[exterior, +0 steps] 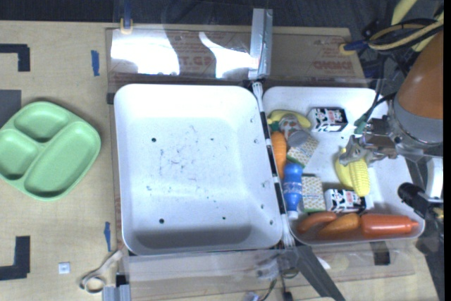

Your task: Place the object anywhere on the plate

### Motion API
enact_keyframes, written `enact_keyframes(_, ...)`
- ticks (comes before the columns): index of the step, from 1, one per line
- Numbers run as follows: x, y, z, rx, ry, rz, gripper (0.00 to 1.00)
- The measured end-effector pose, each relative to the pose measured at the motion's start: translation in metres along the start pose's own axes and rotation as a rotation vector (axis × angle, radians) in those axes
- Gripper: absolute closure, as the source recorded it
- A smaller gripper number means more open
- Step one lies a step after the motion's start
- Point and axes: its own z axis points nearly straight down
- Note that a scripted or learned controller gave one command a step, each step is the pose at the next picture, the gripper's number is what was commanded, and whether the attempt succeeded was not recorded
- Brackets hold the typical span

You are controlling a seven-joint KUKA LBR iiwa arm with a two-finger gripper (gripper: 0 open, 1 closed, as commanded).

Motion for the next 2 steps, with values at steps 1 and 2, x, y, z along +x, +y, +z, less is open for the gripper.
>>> enact_keyframes(1,0.0094,-0.0249,0.0773,0.007,0.000,0.077,1.00)
enact_keyframes(2,0.0092,-0.0249,0.0772,0.007,0.000,0.077,0.00)
